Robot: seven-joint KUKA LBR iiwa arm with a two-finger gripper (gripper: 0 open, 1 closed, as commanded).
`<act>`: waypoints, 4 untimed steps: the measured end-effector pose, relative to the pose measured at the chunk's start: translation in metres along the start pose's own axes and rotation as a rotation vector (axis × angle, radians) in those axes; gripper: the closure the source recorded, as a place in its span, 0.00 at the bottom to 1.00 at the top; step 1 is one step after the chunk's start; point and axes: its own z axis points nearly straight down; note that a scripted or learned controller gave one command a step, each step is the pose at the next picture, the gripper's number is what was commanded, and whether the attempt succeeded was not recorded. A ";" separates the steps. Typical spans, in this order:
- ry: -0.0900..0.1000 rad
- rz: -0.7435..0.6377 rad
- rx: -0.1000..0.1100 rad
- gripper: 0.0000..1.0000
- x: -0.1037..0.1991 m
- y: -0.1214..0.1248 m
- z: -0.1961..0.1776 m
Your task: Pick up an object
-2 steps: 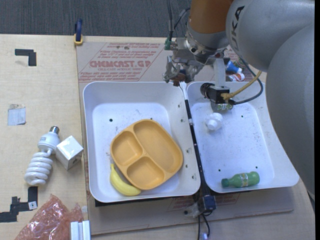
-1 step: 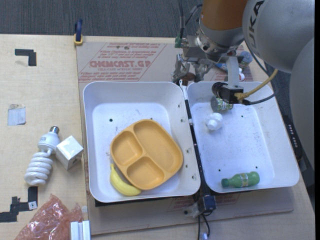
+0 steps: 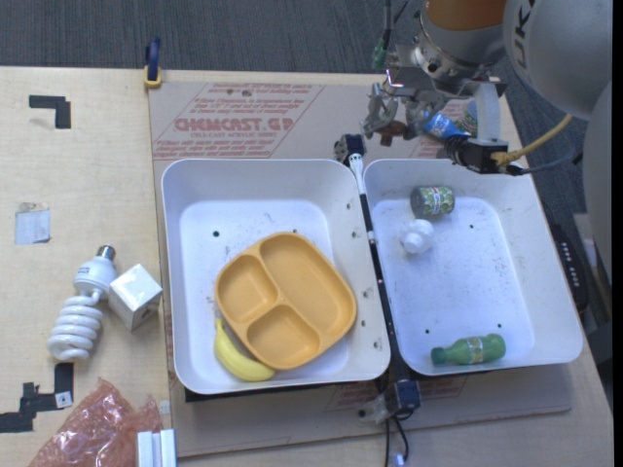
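Between the gripper's (image 3: 428,120) fingers, up above the right bin's (image 3: 545,251) far rim, sits a small blue-and-white object (image 3: 443,125), clamped and already lifted clear, so the pick looks about done. Below it in that bin lie a green can (image 3: 432,200), a small white lump (image 3: 417,238) and a green bottle (image 3: 469,350). Nothing blocks the arm. Across in the left bin (image 3: 185,261), a yellow divided plate (image 3: 284,301) partly covers a banana (image 3: 236,356).

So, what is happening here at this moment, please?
A grey robot arm reaches in over the far edge of the right bin. Its gripper is raised there, and a blue item shows by it, but a grasp is unclear. In that bin lie a can, a white object and a green bottle. The left bin has a yellow tray and a banana.
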 end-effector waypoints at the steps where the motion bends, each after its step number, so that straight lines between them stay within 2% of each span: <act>1: 0.000 -0.001 0.000 1.00 -0.085 -0.016 -0.004; 2: 0.000 0.001 0.001 1.00 -0.074 -0.109 0.051; 3: 0.001 -0.002 -0.002 1.00 -0.035 -0.112 0.037; 4: 0.000 0.001 0.000 1.00 -0.068 -0.068 0.054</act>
